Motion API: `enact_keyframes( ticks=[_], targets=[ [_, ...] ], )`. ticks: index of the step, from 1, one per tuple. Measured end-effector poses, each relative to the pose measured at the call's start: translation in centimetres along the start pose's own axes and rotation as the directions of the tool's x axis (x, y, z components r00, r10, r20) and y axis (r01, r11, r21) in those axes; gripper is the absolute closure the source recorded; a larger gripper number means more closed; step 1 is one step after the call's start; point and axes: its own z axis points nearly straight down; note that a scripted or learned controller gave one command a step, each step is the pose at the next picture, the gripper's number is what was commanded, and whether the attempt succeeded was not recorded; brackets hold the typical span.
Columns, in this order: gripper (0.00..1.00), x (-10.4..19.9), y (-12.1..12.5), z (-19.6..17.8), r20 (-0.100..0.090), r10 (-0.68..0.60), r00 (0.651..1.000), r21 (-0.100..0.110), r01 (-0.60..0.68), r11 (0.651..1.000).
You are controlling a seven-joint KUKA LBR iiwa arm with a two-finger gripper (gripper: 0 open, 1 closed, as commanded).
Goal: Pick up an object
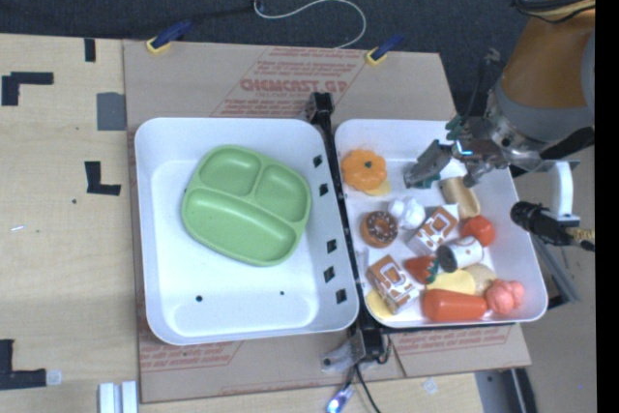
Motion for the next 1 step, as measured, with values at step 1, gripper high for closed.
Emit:
enact_keyframes(
  ticks=[1],
  targets=[
    [0.0, 1.36, -1.06, 13.93, -0.002, 0.0, 1.0, 0.01, 0.0, 1.0]
  ],
)
